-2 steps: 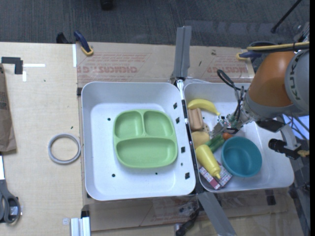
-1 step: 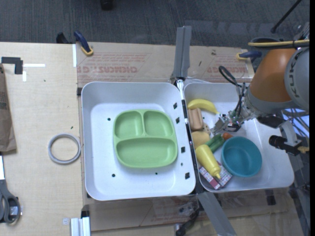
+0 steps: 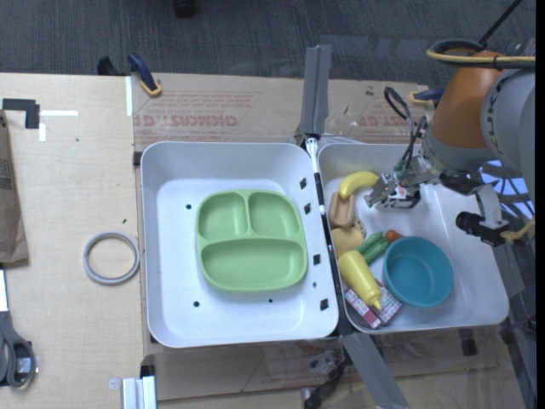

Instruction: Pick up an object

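Curved yellow banana point(image 3: 358, 181), round blue bowl point(image 3: 417, 271)

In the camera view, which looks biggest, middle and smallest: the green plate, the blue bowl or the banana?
1. Green plate
2. Blue bowl
3. Banana

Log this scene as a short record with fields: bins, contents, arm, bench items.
left bin: holds a green divided plate
right bin: banana, yellow bottle, blue bowl, green vegetable, small packet
arm: reaches in from the right, orange band above the wrist
pincer: low over the right bin, beside the banana
bench items: tape ring left of the bins, blue clamp near the top
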Robot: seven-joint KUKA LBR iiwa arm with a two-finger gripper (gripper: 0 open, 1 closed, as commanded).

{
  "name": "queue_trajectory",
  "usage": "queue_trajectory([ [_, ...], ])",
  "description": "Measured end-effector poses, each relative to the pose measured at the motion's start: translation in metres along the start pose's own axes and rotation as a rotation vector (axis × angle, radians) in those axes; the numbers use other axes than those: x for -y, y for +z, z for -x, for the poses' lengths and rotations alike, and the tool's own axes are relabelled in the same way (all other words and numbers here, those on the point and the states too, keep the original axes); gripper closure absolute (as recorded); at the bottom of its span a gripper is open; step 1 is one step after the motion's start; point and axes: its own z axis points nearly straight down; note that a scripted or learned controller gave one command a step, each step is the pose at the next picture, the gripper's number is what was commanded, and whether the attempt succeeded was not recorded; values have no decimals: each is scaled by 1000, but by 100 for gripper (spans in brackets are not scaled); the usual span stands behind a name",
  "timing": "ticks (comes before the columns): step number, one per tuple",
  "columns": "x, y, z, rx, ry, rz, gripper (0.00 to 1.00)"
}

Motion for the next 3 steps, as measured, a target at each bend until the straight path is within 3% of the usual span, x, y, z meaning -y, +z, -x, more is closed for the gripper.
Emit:
queue_trajectory([
  [1, -35, -84, -45, -14, -114, -24, 0],
  [2, 41, -86, -73, -15, -121, -26, 0],
  [3, 101, -4, -61, -10, 108, -26, 0],
])
